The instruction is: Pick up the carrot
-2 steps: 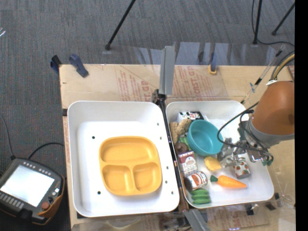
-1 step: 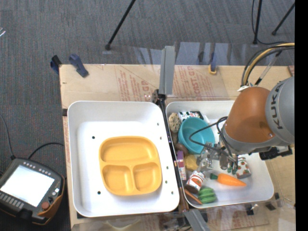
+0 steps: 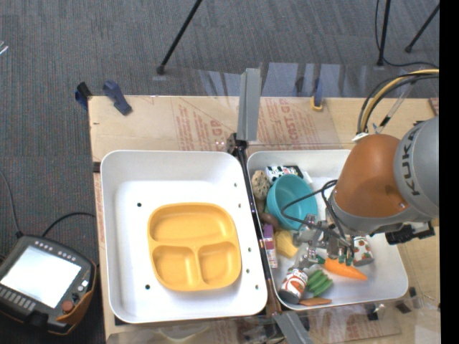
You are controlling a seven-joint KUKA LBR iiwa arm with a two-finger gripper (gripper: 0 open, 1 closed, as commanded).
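Two white bins sit side by side on a bench topped with brown cardboard [image 3: 186, 124]. The left bin [image 3: 125, 192] holds a yellow plate [image 3: 193, 246] with three compartments, lying flat near the middle. The right bin [image 3: 391, 282] is crowded with small things. The grey arm [image 3: 430, 167] comes in from the right, and its orange band [image 3: 369, 178] hangs over the right bin's upper right part, hiding what lies beneath.

A teal bowl [image 3: 290, 199] lies tilted in the upper left part of the right bin, with a black-and-white carton [image 3: 283, 171] just behind it and a speckled round object [image 3: 259, 185] at its left. A pale yellow block [image 3: 285, 244] lies just below the bowl.

The claw [image 3: 326, 244] points down into the middle of the right bin, just above the carrot [image 3: 344, 269]. Whether its fingers are spread or closed cannot be told from this slant, and nothing can be seen between them.

The carrot lies flat on the bin floor toward the lower right, tip pointing right, with a small printed packet [image 3: 362, 251] just beside it. A green vegetable [image 3: 319, 284] lies left of the carrot, next to a red-and-white can [image 3: 294, 284]. A second small orange stick [image 3: 315, 302] lies at the front wall.
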